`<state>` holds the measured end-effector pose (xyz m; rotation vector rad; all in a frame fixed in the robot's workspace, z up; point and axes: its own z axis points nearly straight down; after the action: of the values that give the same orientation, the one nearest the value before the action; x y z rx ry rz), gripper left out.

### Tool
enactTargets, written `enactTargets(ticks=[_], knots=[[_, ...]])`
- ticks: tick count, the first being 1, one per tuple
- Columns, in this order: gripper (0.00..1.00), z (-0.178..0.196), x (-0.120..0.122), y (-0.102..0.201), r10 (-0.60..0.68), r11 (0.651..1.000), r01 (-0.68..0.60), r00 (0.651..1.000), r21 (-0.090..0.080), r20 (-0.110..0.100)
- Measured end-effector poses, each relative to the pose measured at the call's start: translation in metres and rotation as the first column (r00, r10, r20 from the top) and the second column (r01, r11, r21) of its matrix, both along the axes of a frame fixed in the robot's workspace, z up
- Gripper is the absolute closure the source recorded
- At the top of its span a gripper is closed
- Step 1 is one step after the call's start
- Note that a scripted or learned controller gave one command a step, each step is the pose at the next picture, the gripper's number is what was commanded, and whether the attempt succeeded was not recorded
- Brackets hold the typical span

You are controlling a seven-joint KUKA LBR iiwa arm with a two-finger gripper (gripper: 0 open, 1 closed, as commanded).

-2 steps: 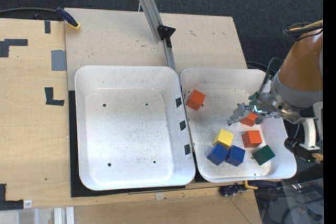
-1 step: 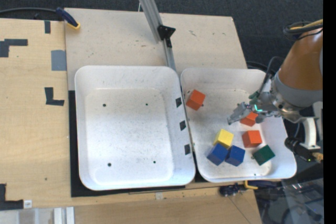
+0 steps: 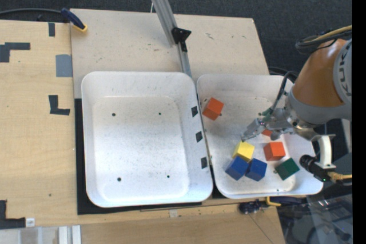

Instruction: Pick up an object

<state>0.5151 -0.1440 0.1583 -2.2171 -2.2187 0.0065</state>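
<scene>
The right bin (image 3: pixel 240 88) holds several small blocks. An orange cube (image 3: pixel 213 107) lies alone near the bin's left wall. In the front part a yellow cube (image 3: pixel 245 150) sits just behind two blue cubes (image 3: pixel 236 168) (image 3: pixel 256 170), which touch each other. To their right lie another orange cube (image 3: pixel 275 150) and a dark green block (image 3: pixel 287 168). My gripper (image 3: pixel 255 128) is low over the bin, just behind the yellow cube. A small red-orange piece (image 3: pixel 266 132) shows right beside it; whether it is gripped is unclear.
The left bin (image 3: pixel 91 123) stands next to the right one, their rims touching. A slanted metal pole (image 3: pixel 163 3) crosses the bench behind the bins. The grey and orange arm (image 3: pixel 320 88) hangs over the right bin's right rim.
</scene>
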Motion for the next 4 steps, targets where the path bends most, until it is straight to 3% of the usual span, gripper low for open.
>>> enactTargets(ticks=[2,3,4], knots=[[0.00,-0.065,0.000,-0.006,0.000,1.000,0.000,1.000,0.000,0.009],[1.00,-0.057,-0.001,-0.005,0.001,1.000,-0.001,1.000,0.001,0.005],[1.00,-0.010,0.007,0.000,0.001,1.000,-0.001,1.000,-0.001,0.009]])
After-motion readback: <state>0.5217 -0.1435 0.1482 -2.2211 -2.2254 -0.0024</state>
